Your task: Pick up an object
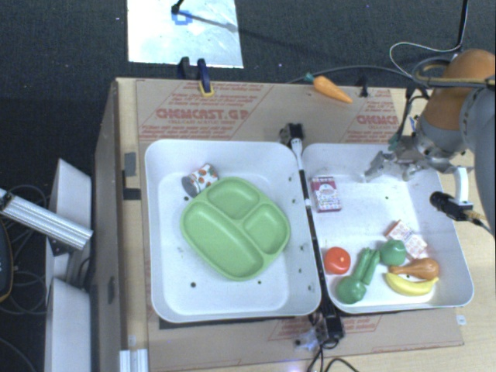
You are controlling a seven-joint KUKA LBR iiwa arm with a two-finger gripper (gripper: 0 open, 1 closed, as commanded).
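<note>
The small red-and-white box (326,194) is taken here as the likeliest object for the pick: it lies flat in the right bin (463,266), close to the divider edge and toward the far side, with bare white floor all round it. It is judged light and stiff, a little carton with printed, probably slick faces, so it would best be taken across its two long edges, squarely, lest it skid or tip. The alternatives are crowded into the near right corner, where a tomato (336,260), a green vegetable (358,276), a banana (410,285) and a drumstick (419,268) are packed touching, harder to single out. The pincer (392,163) is seen over the far part of the right bin, fingers splayed wide apart and nothing held between them. The arm (457,107) is reached in from the far right corner, wrist tilted down toward the bin.
</note>
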